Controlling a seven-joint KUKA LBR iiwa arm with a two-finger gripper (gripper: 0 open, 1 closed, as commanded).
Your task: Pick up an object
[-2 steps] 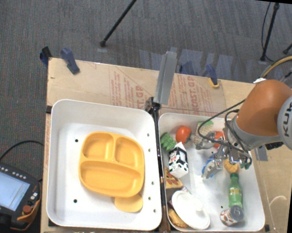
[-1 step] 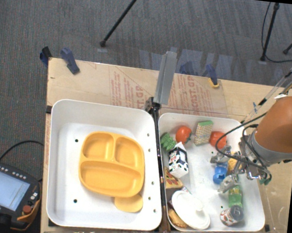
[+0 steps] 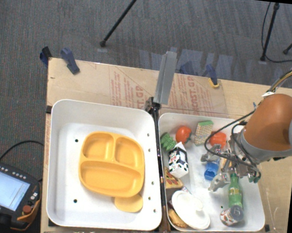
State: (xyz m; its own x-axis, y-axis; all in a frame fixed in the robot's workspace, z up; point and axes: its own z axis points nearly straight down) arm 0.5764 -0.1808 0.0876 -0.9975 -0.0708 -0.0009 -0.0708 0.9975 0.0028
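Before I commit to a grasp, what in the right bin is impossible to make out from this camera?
- Gripper: finger state unreadable in the camera view; cables and wrist clutter it.
- Blue object: partly covered by the gripper, shape unclear.
- Flat packet: tucked under the milk carton, print too small.
- Cookie-like item: mostly hidden under the white lid.

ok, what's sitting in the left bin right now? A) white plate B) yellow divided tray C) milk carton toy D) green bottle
B: the yellow divided tray lies flat in the left bin; the green bottle, the milk carton toy and the white plate all lie in the right bin.
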